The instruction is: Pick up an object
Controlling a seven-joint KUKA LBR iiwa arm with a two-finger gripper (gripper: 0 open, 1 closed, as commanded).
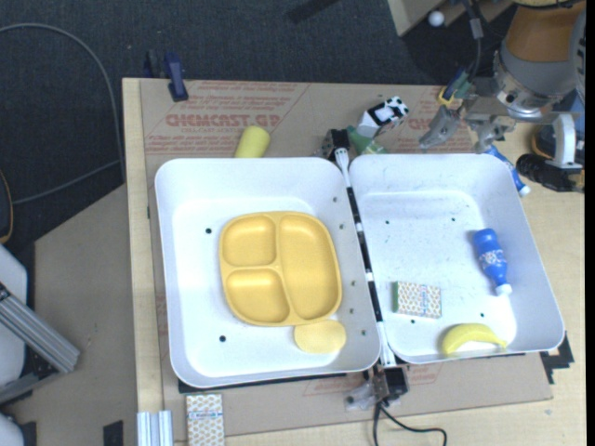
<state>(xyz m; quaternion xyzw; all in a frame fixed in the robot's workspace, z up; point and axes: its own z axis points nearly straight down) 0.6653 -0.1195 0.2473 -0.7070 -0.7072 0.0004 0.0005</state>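
Pick not yet started: gripper point(462, 126) spread and empty above the far rim of the right bin point(409, 170), with blue bottle point(490, 258), banana point(472, 339) and small packet point(417, 299) lying untouched inside that bin.

**Arm poised at upper right, jaws spread**

The arm point(544, 17) reaches in from the upper right corner, its orange band showing above the grey wrist. The wrist points downward and slightly leftward. Below it the gripper point(462, 130) hangs with its two thin fingers point(437, 130) angled apart, the jaws spread wide with nothing between them. Cables run alongside the wrist housing.
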